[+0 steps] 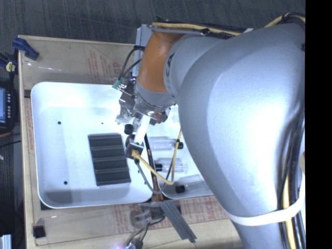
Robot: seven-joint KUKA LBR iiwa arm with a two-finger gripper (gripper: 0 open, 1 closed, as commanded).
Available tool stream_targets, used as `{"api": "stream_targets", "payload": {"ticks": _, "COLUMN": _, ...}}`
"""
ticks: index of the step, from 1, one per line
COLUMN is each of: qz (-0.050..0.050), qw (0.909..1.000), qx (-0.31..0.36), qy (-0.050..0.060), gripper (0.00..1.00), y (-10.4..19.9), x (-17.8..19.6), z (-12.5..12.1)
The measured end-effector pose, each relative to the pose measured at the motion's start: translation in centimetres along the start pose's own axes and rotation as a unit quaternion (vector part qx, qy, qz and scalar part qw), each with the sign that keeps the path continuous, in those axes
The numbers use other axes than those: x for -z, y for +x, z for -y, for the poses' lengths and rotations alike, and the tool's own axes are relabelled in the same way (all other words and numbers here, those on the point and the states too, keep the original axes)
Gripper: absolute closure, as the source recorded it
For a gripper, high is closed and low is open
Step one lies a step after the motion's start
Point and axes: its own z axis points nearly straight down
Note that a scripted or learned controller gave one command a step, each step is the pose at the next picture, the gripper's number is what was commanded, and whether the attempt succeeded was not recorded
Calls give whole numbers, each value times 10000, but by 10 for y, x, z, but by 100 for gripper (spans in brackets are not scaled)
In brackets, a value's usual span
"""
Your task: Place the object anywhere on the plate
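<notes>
A dark, ribbed rectangular plate [109, 160] lies flat in the left white bin [62, 149], right of its middle and towards the front. My gripper [127, 120] hangs below the orange wrist band [155, 61], over the left bin's right side, just above and to the right of the plate's far corner. I see nothing clearly held in it. Two clear tube-like things [167, 145] [175, 167] with dark ends lie in the right bin [194, 192], mostly hidden under the arm.
The big grey arm [244, 118] covers nearly all of the right bin. A blue clamp [25, 46] sits at the bench's far left corner and a black device [5, 105] at the left edge. A metal bracket [166, 218] stands in front of the bins.
</notes>
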Motion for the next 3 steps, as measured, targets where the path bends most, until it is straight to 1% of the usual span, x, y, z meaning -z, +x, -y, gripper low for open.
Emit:
{"api": "stream_targets", "payload": {"ticks": 1, "qz": 14, "qw": 9998, "qx": -209, "qy": -8, "gripper": 100, "y": 14, "x": 0, "z": 120}}
{"api": "stream_targets", "payload": {"ticks": 2, "qz": 15, "qw": 9998, "qx": -210, "qy": -12, "gripper": 0, "y": 13, "x": 0, "z": 119}}
{"api": "stream_targets", "payload": {"ticks": 3, "qz": -10, "qw": 9991, "qx": -434, "qy": -23, "gripper": 0, "y": -26, "x": 99, "z": 78}}
